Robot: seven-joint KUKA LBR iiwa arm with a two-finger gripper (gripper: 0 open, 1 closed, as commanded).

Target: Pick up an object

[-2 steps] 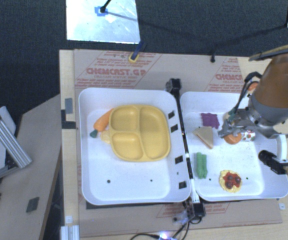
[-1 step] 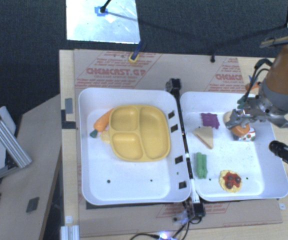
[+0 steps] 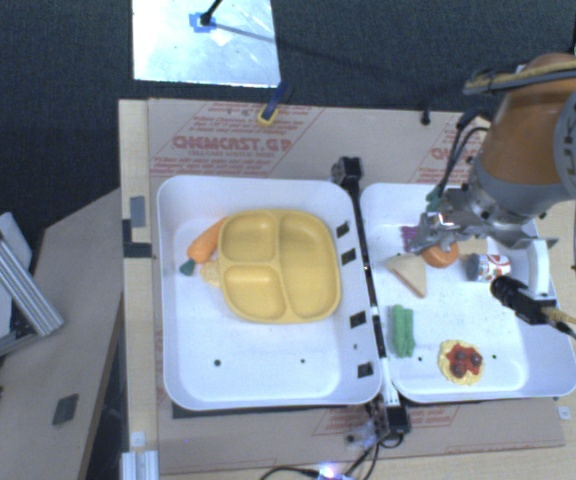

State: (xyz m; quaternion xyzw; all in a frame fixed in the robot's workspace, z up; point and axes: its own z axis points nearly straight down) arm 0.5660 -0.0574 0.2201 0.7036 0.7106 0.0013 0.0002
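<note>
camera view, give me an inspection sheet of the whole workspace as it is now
surface: left bin and right bin side by side on a board.
job's things: orange round piece, wedge, green piece, red-topped disc, purple piece, small can in right bin.
clutter: yellow divided tray over a carrot in left bin.
grippers: gripper low over the orange round piece; jaws unclear.
cables: black cables at right bin's edge.
surroundings: shiny sheet on dark floor.
</note>
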